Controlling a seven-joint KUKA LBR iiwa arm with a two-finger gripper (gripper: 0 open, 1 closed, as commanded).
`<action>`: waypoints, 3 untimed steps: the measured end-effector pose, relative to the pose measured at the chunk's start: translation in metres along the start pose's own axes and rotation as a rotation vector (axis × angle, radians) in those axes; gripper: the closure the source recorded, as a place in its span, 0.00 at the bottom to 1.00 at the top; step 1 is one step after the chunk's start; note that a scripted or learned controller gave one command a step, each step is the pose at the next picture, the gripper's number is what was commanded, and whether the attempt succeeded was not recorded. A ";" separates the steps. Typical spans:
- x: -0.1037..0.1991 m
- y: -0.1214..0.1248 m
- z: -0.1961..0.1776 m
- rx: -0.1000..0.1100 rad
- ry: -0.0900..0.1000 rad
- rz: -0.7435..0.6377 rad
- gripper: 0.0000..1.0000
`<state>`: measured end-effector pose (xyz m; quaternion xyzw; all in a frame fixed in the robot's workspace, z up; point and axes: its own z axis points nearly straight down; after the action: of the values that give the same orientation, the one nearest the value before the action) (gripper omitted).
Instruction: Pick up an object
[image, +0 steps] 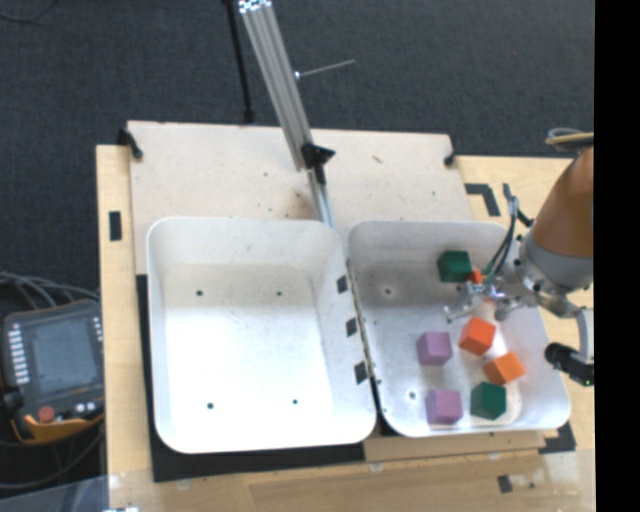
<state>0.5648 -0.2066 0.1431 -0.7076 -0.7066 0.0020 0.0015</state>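
The right bin (400, 250) holds several small cubes. A dark green cube (455, 265) lies near its back wall. An orange cube (478, 335) sits in the middle, with a second orange cube (505, 367) to its right and nearer the front. One purple cube (433, 348) is left of the first orange cube, and another purple cube (443, 405) lies at the front beside a second green cube (488, 400). My gripper (482, 296) hangs low over the bin, between the back green cube and the middle orange cube. The arm's wrist covers part of it.
The left bin (250, 330) stands beside the right one, the two sharing a middle rim. A slanted metal rail (285, 90) rises behind the bins. A teach pendant (55, 365) lies off the bench at the left.
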 end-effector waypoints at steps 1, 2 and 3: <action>-0.001 0.001 0.047 -0.008 -0.003 0.001 0.00; -0.003 0.003 0.033 -0.013 -0.003 0.007 1.00; -0.008 0.003 -0.032 -0.013 -0.003 0.002 1.00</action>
<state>0.5682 -0.2149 0.1748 -0.7084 -0.7058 -0.0016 -0.0043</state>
